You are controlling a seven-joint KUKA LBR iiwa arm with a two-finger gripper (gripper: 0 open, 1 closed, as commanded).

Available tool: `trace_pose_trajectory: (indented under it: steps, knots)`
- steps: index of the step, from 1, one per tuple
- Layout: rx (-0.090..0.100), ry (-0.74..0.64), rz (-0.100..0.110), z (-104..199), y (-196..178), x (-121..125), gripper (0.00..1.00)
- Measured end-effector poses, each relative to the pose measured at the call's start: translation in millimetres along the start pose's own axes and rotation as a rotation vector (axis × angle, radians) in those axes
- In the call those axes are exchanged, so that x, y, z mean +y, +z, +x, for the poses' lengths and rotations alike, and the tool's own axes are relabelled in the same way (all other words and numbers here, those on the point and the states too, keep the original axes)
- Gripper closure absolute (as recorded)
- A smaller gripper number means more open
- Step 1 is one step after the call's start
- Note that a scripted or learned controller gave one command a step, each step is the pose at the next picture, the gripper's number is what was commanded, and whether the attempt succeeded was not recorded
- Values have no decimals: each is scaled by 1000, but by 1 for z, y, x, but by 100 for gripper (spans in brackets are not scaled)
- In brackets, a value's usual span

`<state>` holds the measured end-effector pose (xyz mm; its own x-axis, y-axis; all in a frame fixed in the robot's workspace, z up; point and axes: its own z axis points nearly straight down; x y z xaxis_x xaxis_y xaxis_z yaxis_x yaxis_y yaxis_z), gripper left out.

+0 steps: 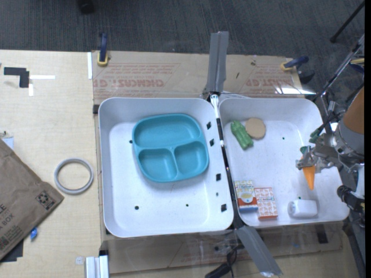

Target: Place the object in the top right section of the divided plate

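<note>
While the arm reaches in from the right side of the camera view, its gripper (310, 165) sits over the right bin (290, 113), near that bin's right wall. An orange, carrot-shaped object (310, 177) points downward directly below the gripper; its top end meets the fingers, but whether they are clenched on it or released cannot be determined from this angle.

The blue divided plate (170, 147) lies in the left bin (110, 172), slightly above the bin's centre, with one large section toward the top and two smaller sections below.

The right bin also contains a green vegetable piece (241, 135) touching a tan round item (255, 128) near the top, two small cartons (255, 199) side by side near the bottom edge, and a white cylinder (303, 208) at the lower right.

A tape ring (73, 175) rests on the surface left of the bins.
</note>
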<state>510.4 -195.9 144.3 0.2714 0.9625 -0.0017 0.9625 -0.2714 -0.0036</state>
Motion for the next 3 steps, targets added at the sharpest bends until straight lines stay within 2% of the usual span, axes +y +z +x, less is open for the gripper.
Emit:
trace_pose_trajectory:
  steps: [1, 2, 3]
  knots:
    - [2, -314, -1, 36, 41, -31, 100]
    - [1, -118, -1, 72, 54, -17, 100]
    - [1, 81, 0, 24, 54, -42, 100]
